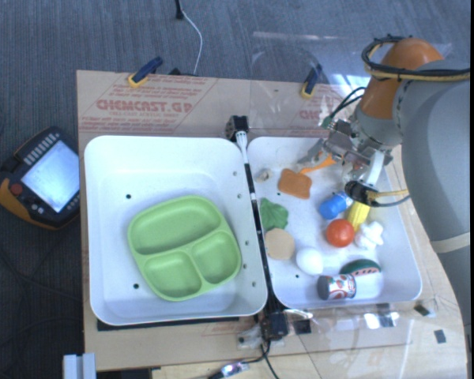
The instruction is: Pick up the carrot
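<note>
The carrot, a thin orange sliver, lay near the far wall of the right bin, just beside the end effector, whose fingers were too blurred to tell whether they gripped it. An orange wedge sat nearby. Further forward lay a blue ball, a red tomato, a green leafy piece, a tan disc, a white egg and 1 can. The left bin held a green divided plate.
</note>
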Controlling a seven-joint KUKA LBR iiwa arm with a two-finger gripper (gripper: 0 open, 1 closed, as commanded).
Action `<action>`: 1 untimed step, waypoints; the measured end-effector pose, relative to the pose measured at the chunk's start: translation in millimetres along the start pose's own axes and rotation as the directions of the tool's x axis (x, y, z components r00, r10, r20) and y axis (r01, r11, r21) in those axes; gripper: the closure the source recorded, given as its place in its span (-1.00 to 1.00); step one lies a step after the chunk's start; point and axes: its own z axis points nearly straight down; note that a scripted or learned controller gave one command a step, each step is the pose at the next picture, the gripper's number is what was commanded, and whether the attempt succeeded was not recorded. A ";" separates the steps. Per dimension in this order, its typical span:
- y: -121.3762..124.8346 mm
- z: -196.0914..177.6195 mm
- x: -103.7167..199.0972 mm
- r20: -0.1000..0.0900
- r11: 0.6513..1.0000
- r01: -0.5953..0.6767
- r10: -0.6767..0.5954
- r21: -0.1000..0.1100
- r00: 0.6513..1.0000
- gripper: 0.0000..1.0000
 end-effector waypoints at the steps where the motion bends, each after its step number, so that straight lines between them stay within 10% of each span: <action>1: 1.3 -6.3 -5.6 0.022 1.000 -0.008 0.008 -0.012 1.000 1.00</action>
